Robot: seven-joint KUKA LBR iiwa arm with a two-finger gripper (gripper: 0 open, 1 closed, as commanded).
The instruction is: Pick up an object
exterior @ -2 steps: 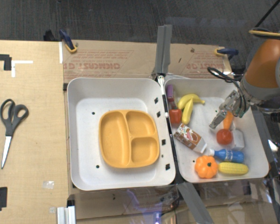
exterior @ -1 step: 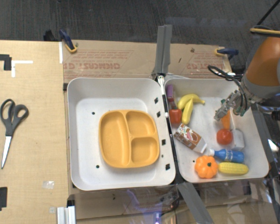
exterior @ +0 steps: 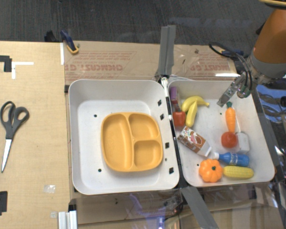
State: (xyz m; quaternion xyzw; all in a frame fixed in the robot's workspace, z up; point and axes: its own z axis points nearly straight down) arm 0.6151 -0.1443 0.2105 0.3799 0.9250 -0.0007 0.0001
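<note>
Bench, left bin (exterior: 81, 142) with yellow plate (exterior: 132, 141), right bin (exterior: 257, 128) with toys, claw (exterior: 227, 98) state unclear

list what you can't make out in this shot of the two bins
- Gripper, camera view: too small and blurred against the right bin's wall to read its state.
- Arm: cut off by the right edge.
- Red toy: partly hidden by the bananas.
- Bottle: label too small to read.

A robotics lab, seen from beside the bench: a pale wooden benchtop (exterior: 28, 175) with black tape markers (exterior: 2, 61), cardboard (exterior: 109, 63) taped beneath two white bins (exterior: 78, 142), scissors (exterior: 10, 128) lying loose, dark carpet (exterior: 109, 8) behind (office-style, ribbed).
</note>
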